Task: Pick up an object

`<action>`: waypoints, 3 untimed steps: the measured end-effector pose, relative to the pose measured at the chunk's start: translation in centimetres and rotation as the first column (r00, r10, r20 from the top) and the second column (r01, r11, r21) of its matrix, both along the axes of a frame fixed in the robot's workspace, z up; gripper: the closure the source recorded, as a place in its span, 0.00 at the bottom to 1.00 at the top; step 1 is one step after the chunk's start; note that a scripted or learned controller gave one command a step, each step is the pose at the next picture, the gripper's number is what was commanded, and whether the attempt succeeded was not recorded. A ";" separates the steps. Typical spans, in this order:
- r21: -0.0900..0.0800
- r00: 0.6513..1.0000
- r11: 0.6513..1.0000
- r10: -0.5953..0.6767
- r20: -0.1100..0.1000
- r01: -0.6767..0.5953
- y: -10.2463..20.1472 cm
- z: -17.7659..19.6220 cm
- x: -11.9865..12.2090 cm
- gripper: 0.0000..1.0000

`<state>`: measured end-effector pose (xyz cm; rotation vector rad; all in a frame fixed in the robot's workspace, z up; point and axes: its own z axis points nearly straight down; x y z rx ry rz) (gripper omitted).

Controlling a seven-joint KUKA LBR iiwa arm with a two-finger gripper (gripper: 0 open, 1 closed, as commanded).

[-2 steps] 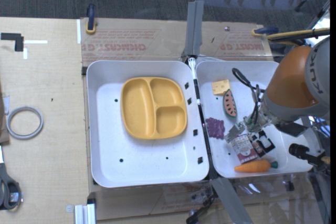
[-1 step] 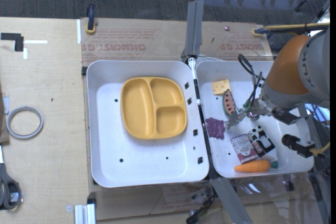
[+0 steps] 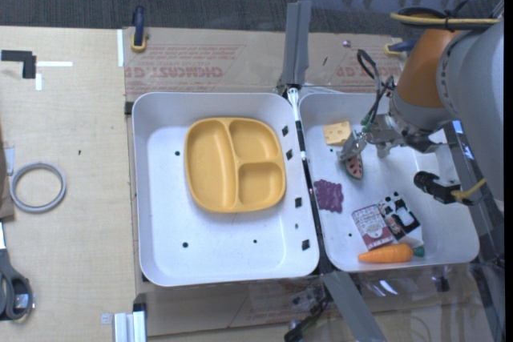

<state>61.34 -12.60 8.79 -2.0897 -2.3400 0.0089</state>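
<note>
One fixed camera looked down at a slant from above the bench [image 3: 72, 108], framing both white bins [image 3: 152, 196] from moderately near.

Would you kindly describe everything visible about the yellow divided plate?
The yellow divided plate looks like matte plastic, a rounded square with raised ridges splitting it into three compartments: one long section on its left, two smaller ones on its right. It lies flat and upright on the floor of the left bin, toward the bin's upper middle. Nothing lies in it or touches it besides the bin.
</note>
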 end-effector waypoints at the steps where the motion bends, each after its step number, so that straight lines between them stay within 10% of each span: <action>1: -0.002 1.000 1.000 0.005 -0.008 -0.005 0.0 0.5 -0.1 1.00; 2: -0.001 0.998 0.998 -0.057 0.000 0.057 5.8 10.0 0.2 1.00; 3: -0.002 0.987 0.987 -0.159 -0.002 0.159 3.6 10.5 -0.7 1.00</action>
